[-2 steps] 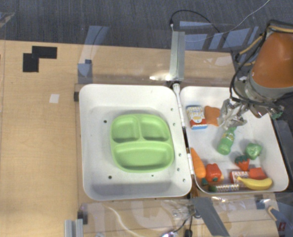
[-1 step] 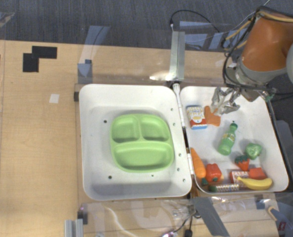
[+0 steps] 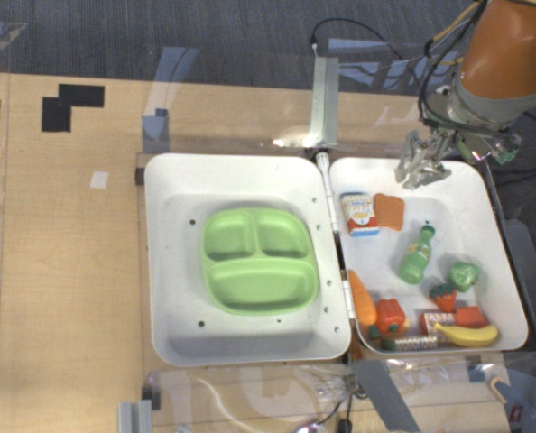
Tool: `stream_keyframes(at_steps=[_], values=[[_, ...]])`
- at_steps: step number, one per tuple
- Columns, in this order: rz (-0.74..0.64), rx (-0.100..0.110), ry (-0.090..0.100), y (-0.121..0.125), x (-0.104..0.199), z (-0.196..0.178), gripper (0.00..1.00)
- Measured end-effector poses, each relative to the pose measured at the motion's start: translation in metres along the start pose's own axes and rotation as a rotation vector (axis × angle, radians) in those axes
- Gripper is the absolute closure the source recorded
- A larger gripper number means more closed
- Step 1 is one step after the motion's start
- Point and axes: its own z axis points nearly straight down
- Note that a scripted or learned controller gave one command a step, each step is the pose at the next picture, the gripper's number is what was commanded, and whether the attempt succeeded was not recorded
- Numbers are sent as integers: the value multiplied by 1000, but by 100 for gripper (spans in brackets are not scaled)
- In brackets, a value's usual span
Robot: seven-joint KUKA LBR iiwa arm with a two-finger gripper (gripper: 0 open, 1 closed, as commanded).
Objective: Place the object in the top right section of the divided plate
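The grey arm with its orange band reaches in from the right, and its metal two-finger gripper [image 3: 421, 171] hangs above the far edge of the right shallow white bin [image 3: 495, 233]; nothing shows between it, and whether it is spread or pressed together I cannot tell. The light green divided plastic plate [image 3: 259, 260] lies in the middle of the left shallow white bin [image 3: 169, 197], well apart from the gripper, its top right section [image 3: 281, 234] bare. Nearest the gripper lie a flat orange-brown slab [image 3: 389, 211] and, just beside it, a small white carton with red and blue print [image 3: 359, 214]. Further toward the near edge sit a green bottle [image 3: 416, 254], a green pepper-like piece [image 3: 464, 275], an orange carrot [image 3: 363, 299] along the dividing wall and a yellow banana [image 3: 467, 335]. Both bins rest on a pale wooden bench [image 3: 60, 260], with dark carpet beyond it. Open white floor rings the plate on every side
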Motion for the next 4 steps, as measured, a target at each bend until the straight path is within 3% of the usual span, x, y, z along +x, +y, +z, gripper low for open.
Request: stream_keyframes(at_steps=[1,2,3,4], values=[[-1,5,-12,0,-3,-14,100],[-186,-3,4,49,51,116,100],[-307,2,0,-15,39,123,100],[-111,4,-2,-75,45,122,100]])
